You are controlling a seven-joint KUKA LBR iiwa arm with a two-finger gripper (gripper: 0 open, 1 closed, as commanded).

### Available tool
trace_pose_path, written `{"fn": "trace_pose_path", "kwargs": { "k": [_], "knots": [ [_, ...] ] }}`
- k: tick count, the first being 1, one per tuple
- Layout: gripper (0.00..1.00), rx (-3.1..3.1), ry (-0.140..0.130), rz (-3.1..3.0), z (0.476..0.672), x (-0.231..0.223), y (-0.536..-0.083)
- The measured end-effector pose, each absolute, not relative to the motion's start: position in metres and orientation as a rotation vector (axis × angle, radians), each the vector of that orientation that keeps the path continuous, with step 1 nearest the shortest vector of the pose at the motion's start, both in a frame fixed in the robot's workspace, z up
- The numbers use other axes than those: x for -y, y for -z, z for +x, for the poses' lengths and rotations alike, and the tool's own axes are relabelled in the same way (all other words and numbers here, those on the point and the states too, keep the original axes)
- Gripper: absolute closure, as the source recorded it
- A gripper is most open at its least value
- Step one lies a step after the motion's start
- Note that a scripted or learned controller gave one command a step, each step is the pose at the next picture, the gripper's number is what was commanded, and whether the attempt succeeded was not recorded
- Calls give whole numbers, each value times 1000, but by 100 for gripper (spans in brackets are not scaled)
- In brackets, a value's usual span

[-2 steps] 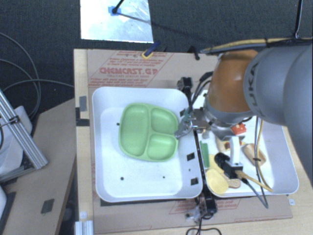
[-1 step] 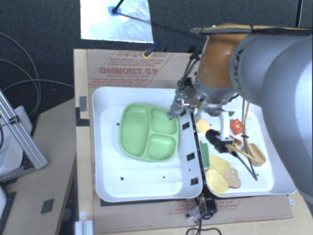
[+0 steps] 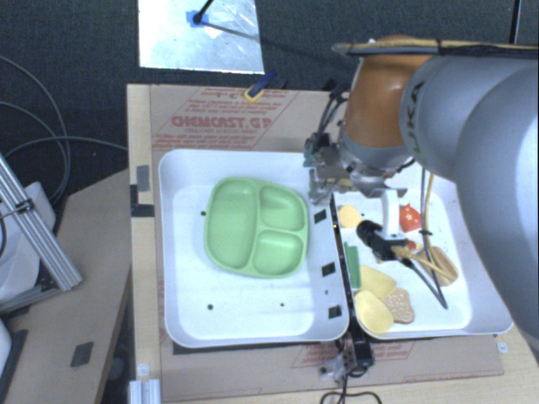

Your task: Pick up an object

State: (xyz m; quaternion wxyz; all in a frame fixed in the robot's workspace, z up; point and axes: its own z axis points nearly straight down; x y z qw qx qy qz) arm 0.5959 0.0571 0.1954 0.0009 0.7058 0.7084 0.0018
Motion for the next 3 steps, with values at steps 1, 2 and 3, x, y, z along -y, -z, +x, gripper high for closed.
{"fn": "trace_pose_path", "kwargs": {
  "k": [1,2,3],
  "knots": [
    [100,-2222,9,2229,490,-29,-183],
    [100,-2229,-22,2204,487,-102,-369],
    [100,-2226,-10,2211,555,-145,-372]
  ]
}}
